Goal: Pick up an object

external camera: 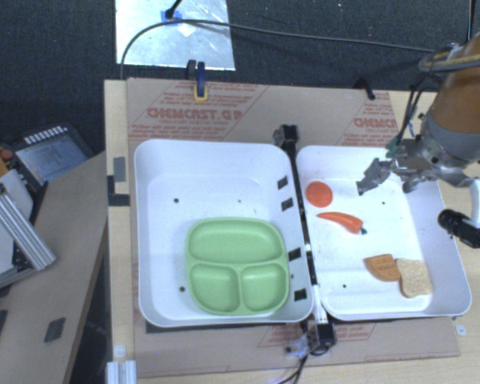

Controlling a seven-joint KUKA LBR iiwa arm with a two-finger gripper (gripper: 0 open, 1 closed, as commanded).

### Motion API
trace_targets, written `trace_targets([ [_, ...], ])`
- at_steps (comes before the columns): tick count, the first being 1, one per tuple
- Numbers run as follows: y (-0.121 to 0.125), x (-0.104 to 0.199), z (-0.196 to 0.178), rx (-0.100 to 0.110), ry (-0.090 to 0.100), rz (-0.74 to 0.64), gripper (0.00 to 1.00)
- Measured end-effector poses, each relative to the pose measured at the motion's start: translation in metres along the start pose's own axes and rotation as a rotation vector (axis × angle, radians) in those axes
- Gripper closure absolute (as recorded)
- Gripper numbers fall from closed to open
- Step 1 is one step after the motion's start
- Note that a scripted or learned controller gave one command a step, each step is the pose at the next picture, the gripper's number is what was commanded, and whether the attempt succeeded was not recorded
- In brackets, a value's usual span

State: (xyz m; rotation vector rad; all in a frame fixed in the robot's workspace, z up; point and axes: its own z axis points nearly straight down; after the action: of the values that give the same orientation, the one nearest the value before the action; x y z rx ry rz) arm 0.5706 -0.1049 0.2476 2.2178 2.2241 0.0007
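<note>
On your far left, off the desk (120, 214), sit a grey finned box (50, 154) and an aluminium rail (16, 222) on a side table. The desk carries a brown board (240, 110) printed in red, clamped at its far edge by a yellow-and-black clip (198, 81), with a shiny metal sheet (176, 22) lying beyond it on dark carpet and a cable (304, 37) arcing across. The left bin (168, 166) holds a green three-part tray (236, 264), flat, in its near half toward the divider (298, 222) between the bins. In the right bin (440, 238) you have four items: an orange-red disc (319, 192) near the divider, an orange-red pepper-shaped piece (341, 222) just nearer the camera than the disc and apart from it, then a brown bread-like piece (382, 267) touching a paler toast-like piece (414, 278) at the bin's near right. All four lie on the bin floor. The arm (464, 102) comes in from the right over the bin's far right corner; the orange band shows above grey wrist hardware. The hand (374, 177) sits over the far part of the right bin, to the right of the disc and apart from it, pointing left and downward. Nothing is seen between its fingers; whether they are apart or together cannot be told at this resolution. A black fitting (464, 229) juts over the bin's right rim.
</note>
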Motion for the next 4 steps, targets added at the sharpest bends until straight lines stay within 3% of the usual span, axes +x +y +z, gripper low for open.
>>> trace_targets([
  [3, 0.015, 0.008, 0.13, 0.003, 0.001, 0.001, 0.0],
  [4, 0.016, 0.008, 0.117, -0.002, 0.0, 0.002, 1.0],
])
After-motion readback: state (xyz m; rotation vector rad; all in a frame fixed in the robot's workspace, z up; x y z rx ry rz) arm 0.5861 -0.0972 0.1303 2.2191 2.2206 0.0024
